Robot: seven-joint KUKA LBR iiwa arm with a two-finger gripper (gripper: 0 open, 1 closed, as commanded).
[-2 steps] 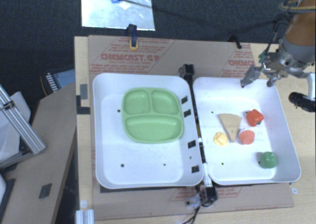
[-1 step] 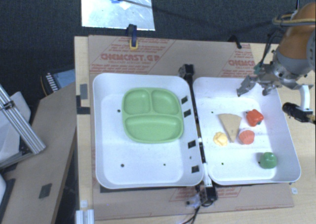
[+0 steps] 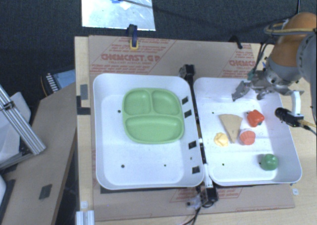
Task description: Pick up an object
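Observation:
In the right bin (image 3: 287,169) lie several small items. There is a tan wedge (image 3: 231,125), a yellow piece (image 3: 221,140), a red-orange piece (image 3: 255,118), a round orange-red piece (image 3: 247,137) and a green ball (image 3: 268,161). My gripper (image 3: 250,92) hovers over the bin's far part, above and behind the red-orange piece. Its grey fingers (image 3: 239,93) are spread open with nothing between them.
The left bin (image 3: 106,169) holds a green divided plate (image 3: 152,116). A black divider (image 3: 194,120) runs between the bins. A cardboard sheet (image 3: 148,55) lies under both. The arm's orange band (image 3: 292,40) rises at the far right.

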